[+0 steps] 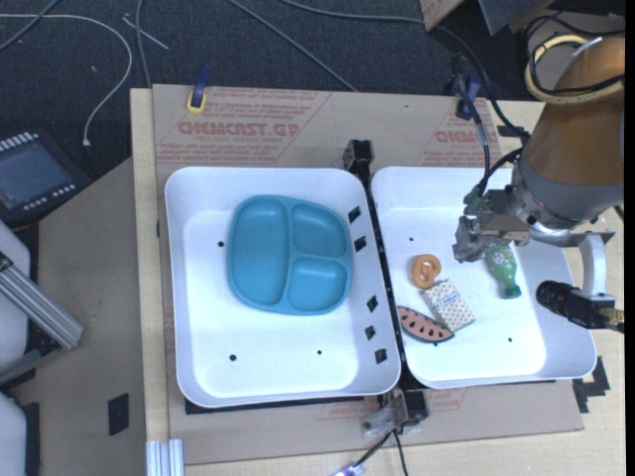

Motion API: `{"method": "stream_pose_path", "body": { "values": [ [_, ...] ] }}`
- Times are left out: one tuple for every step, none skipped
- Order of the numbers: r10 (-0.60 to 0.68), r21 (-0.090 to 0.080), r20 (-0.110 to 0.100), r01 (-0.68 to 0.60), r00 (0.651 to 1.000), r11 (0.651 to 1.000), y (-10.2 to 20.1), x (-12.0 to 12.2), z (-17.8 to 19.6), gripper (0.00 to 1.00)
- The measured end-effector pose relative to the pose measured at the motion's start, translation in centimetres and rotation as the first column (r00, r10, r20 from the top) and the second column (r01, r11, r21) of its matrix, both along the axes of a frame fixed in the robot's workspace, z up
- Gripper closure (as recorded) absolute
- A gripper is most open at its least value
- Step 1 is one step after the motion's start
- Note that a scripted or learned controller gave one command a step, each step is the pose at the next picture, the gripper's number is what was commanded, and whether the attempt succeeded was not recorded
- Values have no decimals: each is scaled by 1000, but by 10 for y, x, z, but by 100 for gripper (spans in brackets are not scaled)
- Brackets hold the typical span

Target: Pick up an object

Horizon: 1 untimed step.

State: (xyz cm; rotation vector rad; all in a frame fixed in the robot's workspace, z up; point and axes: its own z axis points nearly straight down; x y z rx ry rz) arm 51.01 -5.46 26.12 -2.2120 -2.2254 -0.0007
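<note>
From my remote seat I cannot tell whether the fingers are open or closed: the gripper (474, 241) hangs low over the right bin (526, 360), its dark grey body hiding the tips, and I see nothing clearly between them. Just beside it to the right lies a green piece (504, 271), slanted, its upper end tucked under the gripper body; whether they touch I cannot say. A little to the left and below sits a small orange pretzel (426, 270), flat on the bin floor. Just below that is a checked packet (450, 303), tilted, and against its lower left edge lies a melon slice (425, 325) with a red face and dark rind, close to the bin's left wall. From the gripper the arm (580, 127) rises to the right, grey at the wrist and orange above, with cables looping over it. A black fitting (571, 302) juts out over the bin's right rim. The left bin (198, 355) touches the right one along a row of black clips, and in it rests a blue divided plate (291, 254), upright, toward the far half. Both bins sit on a cardboard sheet (258, 122) on the counter (69, 266).
</note>
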Motion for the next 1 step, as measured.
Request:
{"method": "stream_pose_path", "body": {
  "values": [
    [-2, -2, 2, 2, 1000, 1000, 57, 16, -10, 100]
  ]
}}
